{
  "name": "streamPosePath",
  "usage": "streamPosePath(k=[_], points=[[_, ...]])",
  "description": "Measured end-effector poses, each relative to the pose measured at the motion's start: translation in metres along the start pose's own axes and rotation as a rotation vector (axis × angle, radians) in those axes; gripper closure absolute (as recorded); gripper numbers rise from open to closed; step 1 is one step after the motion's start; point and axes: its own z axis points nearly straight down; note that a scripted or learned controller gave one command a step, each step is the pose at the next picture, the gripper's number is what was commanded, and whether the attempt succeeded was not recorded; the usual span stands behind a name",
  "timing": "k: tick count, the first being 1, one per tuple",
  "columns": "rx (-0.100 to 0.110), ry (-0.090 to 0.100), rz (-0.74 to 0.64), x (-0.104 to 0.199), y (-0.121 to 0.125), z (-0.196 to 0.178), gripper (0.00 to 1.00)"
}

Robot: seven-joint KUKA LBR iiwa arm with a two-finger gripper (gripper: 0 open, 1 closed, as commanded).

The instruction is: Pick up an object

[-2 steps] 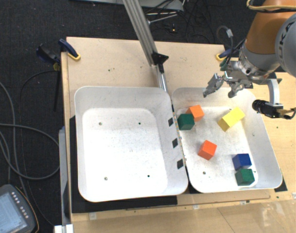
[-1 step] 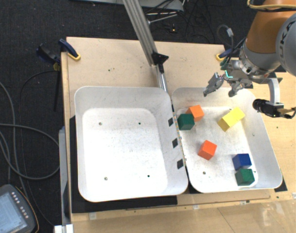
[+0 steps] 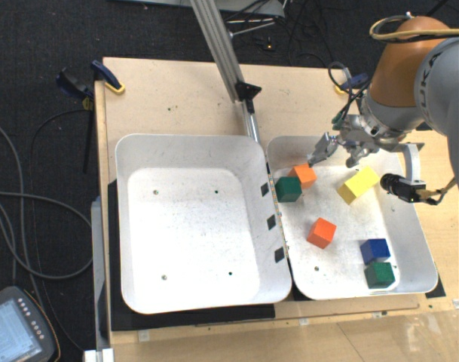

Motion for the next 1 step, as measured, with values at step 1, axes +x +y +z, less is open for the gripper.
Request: streamPosePath(k=[1], points=[[-0.011,0.004,0.001,-0.0015,0.0011,0.0581,0.0]])
